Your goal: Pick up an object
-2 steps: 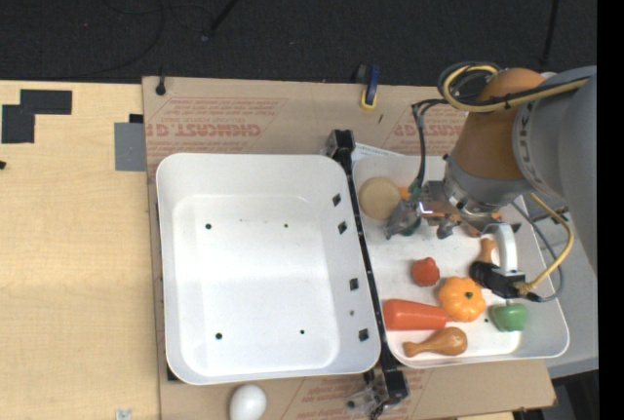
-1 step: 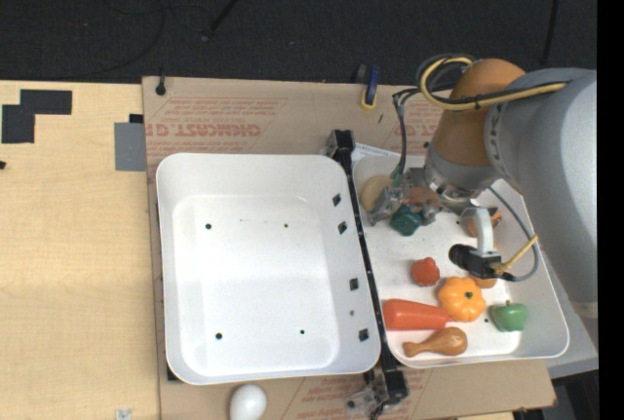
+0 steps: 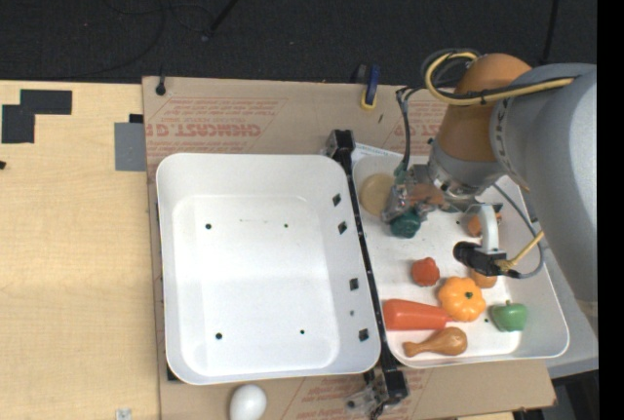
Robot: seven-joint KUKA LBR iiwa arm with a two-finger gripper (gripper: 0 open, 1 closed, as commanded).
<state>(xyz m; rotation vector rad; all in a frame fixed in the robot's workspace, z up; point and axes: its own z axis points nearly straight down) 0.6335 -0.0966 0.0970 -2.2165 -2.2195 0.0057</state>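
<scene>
Lying under the hand (image 3: 403, 204), a small dark-teal object (image 3: 406, 225).

Grey arm entering from the right, its orange band above the wrist uppermost. The wrist bends down and leftward, lowering the gripper (image 3: 404, 204) over the upper left part of the right-hand bin. Yellow and black cables loop around the wrist.

Grey arm (image 3: 546, 126), orange band, seemingly yellow cables.
</scene>
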